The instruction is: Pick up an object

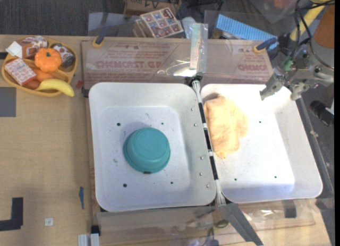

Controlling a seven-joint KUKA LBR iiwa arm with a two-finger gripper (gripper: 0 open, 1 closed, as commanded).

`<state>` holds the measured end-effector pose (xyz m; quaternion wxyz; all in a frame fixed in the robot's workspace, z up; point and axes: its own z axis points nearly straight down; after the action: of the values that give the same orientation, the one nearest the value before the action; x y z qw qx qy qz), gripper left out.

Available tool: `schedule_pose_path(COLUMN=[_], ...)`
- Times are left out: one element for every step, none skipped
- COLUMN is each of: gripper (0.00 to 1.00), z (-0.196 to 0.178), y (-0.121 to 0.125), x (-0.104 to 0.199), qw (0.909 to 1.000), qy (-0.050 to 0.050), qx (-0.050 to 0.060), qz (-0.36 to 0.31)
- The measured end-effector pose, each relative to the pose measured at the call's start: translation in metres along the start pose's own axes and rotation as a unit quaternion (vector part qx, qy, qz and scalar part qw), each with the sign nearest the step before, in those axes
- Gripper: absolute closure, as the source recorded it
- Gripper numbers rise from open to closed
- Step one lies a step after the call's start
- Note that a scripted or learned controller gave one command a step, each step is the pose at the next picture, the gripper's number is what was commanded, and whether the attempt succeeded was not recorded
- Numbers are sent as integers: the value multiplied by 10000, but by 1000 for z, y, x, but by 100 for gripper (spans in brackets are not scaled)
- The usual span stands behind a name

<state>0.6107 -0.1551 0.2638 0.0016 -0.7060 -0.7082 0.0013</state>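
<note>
Starting at the left edge of the bench, a yellow dish [10, 75] holds toy food: a small orange pumpkin [48, 59], a banana [56, 85] lying over its rim, and a few printed packets; none of that is within my bins. The left bin [106, 101] holds one thing, a teal bowl [147, 150] sitting upside down near its middle, well apart from every wall. I judge it light, rigid plastic with a smooth, sloping outside, so my fingers could slip off it; the rim down at the bin floor looks the surest place to pinch, if I can get a finger under it. Across the divider, the right bin [281, 170] holds a pale yellow cloth [225, 124], a crumpled, flattish heap lying against the bin's left wall, just beside the divider. It looks soft, very light and not fragile, and I would take it by a raised fold near its middle, pressing down and closing so the fabric bunches between my fingers. My gripper [280, 85] hangs over the right bin's far right corner, its two fingers spread apart with nothing between them, well apart from the cloth.
</note>
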Motion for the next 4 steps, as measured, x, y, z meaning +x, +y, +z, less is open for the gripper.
schedule_pose_path(gripper=[0, 0, 0, 100], z=[103, 103, 172, 162], y=[6, 6, 8, 11], x=[49, 49, 33, 32], qw=[9960, 9960, 9974, 9975], qy=[-1, -1, -2, 7], qx=[-2, -4, -85, -113], qz=[-890, -890, -720, -702])
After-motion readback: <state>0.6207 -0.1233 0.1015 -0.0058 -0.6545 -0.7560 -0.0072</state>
